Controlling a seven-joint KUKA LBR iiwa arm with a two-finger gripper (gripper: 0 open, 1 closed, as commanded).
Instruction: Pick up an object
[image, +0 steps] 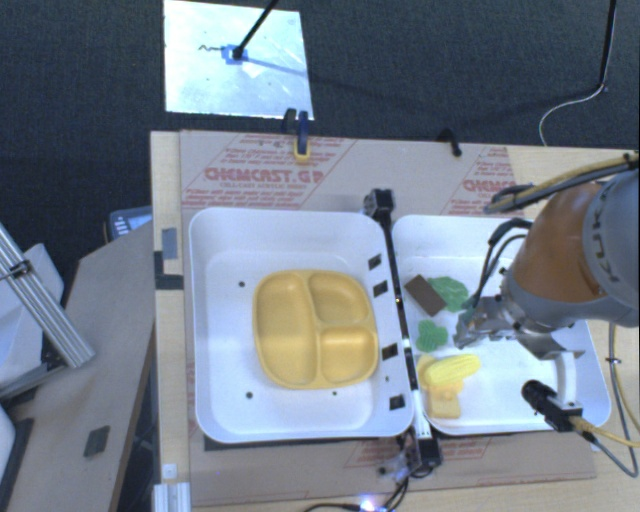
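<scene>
Yellow plastic fills the middle of your left bin (215, 250): a divided tray (312, 328) lying flat. In the right bin (590, 405) you have a brown block (423, 294) touching a green leafy piece (450, 292), a second green piece (432, 335) nearer, then a yellow corn-like toy (448, 370) with a small yellow chunk (444, 404) just beside it at the near left corner. Your gripper (472, 328) hangs low between the green pieces and the corn; you cannot tell from this angle how it is set.
</scene>
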